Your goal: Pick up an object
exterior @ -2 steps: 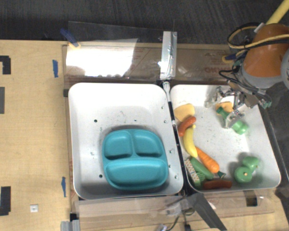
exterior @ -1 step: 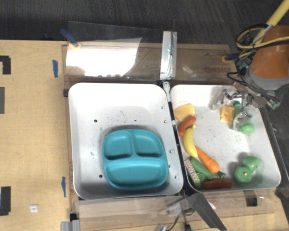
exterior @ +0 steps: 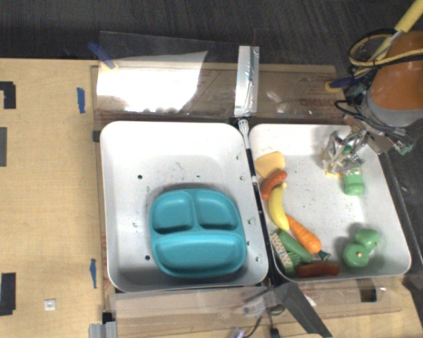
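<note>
step: approach, nothing lifted yet | gripper (exterior: 344, 153) low over right bin (exterior: 402, 220), back right part; finger state: cannot tell | nearest target: small green block (exterior: 352, 184) just beside the tip | other toys: banana (exterior: 276, 207), carrot (exterior: 304, 236) along left wall | next: centre over block, descend, close
</note>
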### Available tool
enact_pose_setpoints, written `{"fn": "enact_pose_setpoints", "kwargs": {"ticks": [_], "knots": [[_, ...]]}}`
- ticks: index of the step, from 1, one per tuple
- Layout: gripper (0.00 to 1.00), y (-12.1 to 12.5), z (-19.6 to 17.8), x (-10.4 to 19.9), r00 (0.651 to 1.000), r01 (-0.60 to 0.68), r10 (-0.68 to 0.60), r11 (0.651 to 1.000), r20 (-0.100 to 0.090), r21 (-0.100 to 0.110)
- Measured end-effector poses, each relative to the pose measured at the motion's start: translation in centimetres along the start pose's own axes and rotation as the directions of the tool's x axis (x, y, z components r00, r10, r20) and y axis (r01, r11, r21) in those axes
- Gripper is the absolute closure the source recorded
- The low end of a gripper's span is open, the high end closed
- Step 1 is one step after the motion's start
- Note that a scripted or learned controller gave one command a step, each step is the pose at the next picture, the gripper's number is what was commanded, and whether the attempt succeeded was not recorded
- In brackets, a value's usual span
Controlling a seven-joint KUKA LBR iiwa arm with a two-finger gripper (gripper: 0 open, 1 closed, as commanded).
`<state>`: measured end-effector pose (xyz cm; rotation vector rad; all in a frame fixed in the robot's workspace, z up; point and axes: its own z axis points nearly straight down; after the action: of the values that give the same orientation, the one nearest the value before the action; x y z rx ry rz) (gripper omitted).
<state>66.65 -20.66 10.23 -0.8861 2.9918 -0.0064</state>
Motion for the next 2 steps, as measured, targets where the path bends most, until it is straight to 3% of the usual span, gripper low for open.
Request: {"fn": "enact_pose_setpoints", "kwargs": {"ticks": [1,2], "knots": [[1.00,3.6,-11.0,-3.3,0.992,-0.128,0.128,0.992,-0.001,0.003],[1.00,4.6,-20.3,-3.9,0.986,-0.165,0.165,0.986,-0.003,0.002]]}}
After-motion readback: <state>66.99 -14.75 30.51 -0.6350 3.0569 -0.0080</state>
